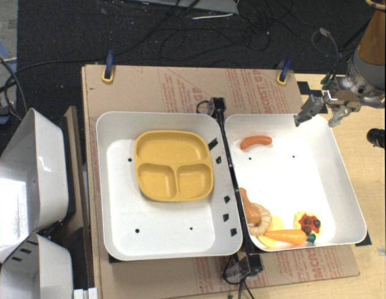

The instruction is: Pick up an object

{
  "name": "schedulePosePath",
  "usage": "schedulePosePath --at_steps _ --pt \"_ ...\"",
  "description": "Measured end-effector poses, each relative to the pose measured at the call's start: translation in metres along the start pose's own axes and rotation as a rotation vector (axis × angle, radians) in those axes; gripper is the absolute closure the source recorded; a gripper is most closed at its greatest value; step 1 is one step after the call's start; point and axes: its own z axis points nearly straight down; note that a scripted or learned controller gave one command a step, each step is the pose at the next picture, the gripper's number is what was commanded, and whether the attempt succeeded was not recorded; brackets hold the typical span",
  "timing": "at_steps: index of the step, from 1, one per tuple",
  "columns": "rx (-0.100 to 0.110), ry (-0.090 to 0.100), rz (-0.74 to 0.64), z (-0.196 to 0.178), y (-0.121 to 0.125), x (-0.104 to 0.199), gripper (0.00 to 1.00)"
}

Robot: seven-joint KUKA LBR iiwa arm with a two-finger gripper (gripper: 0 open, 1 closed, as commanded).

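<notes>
My gripper [320,116] hangs over the far right corner of the right bin [317,167], its two dark fingers spread apart with nothing between them. An orange sausage [256,142] lies in that bin's far left part, to the left of the gripper. Along the bin's near edge lie a carrot [285,235], a shrimp-like pink piece [253,213] and a small yellow toy with red and dark spots [307,222].
The left bin [118,229] holds a yellow divided plate [174,165]. Black clips line the seam between the two bins. Blue-and-yellow clamps [108,73] pin the cardboard at the back. White containers [28,173] stand at the far left.
</notes>
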Motion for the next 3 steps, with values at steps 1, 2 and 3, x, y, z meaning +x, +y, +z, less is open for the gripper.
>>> schedulePosePath --at_steps 1,2,3 --pt "-0.011 -0.002 -0.003 -0.007 0.002 0.001 0.0" --pt "-0.007 -0.001 -0.005 0.05 0.009 0.008 0.0" --pt "-0.007 -0.001 -0.001 0.095 0.004 0.011 0.0"
